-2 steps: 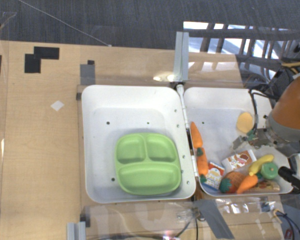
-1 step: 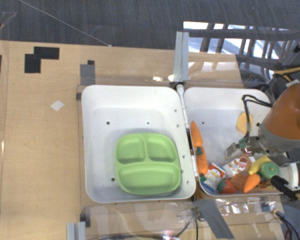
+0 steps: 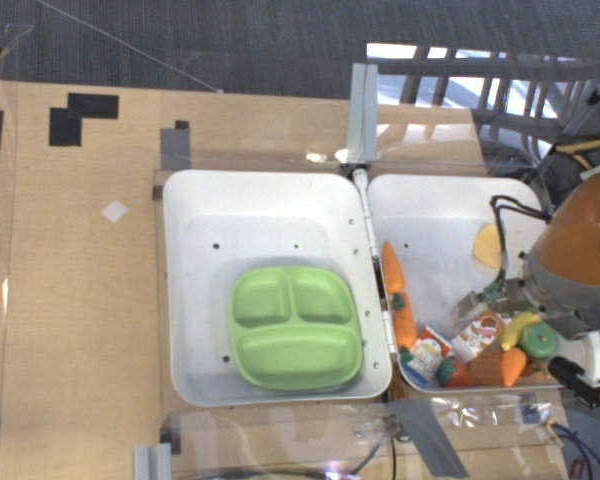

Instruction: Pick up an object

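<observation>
The gripper [image 3: 488, 298] hangs low in the right bin [image 3: 430, 218]; whether it is parted or pinched I cannot tell. The toy food pile [image 3: 480, 353] lies just beside it at six o'clock, a yellow piece [image 3: 488, 246] at twelve.

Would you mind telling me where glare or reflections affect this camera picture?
In the camera view, bright window-like reflections sit above the right shallow white bin; faint glare streaks cross the wooden bench at the bottom edge; the green divided plastic plate is evenly lit and sharp.
</observation>
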{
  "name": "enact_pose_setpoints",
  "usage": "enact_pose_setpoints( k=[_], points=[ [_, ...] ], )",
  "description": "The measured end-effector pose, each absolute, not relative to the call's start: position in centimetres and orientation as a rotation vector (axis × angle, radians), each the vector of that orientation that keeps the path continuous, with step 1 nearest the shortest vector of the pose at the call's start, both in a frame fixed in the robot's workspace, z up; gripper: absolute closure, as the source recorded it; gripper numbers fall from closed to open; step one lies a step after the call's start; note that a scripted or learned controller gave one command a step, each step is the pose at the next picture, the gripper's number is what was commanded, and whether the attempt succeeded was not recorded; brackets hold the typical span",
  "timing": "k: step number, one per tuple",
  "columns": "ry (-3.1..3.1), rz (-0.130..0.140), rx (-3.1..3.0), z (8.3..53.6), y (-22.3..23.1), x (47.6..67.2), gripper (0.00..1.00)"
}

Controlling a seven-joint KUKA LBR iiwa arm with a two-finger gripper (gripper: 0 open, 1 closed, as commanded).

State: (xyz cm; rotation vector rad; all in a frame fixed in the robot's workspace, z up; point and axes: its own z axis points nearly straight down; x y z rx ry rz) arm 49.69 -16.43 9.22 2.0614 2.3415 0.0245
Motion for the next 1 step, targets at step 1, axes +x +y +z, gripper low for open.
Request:
enact_pose_setpoints(
  k=[1],
  points=[
    [2.089, 0.017, 2.328, 9.15, -15.85, 49.3, 0.0]
  ],
)
